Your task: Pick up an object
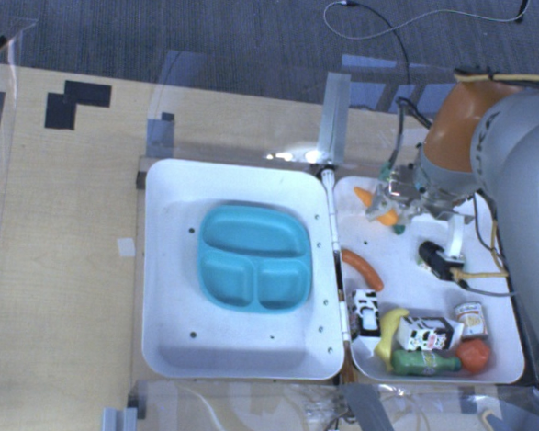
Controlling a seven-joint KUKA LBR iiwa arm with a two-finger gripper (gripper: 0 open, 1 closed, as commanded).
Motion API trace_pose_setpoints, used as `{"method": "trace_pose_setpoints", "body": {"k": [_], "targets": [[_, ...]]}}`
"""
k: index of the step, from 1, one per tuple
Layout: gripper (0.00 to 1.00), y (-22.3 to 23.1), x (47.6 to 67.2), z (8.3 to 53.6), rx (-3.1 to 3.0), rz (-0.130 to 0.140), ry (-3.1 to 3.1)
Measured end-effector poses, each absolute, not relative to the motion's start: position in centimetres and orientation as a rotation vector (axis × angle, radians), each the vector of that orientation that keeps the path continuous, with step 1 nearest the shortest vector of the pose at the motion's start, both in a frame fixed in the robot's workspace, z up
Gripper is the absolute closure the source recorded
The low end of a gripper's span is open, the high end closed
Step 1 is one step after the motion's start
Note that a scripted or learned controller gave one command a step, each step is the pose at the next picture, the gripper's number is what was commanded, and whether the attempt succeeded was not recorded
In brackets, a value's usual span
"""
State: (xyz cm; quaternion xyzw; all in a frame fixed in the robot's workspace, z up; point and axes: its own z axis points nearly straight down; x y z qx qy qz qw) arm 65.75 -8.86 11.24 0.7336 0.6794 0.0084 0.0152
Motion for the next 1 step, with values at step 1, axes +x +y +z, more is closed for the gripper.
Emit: {"method": "trace_pose_setpoints", "body": {"k": [1], "targets": [[1.00,-5.09,67.05,21.13,2.363,0.006,2.064]]}}
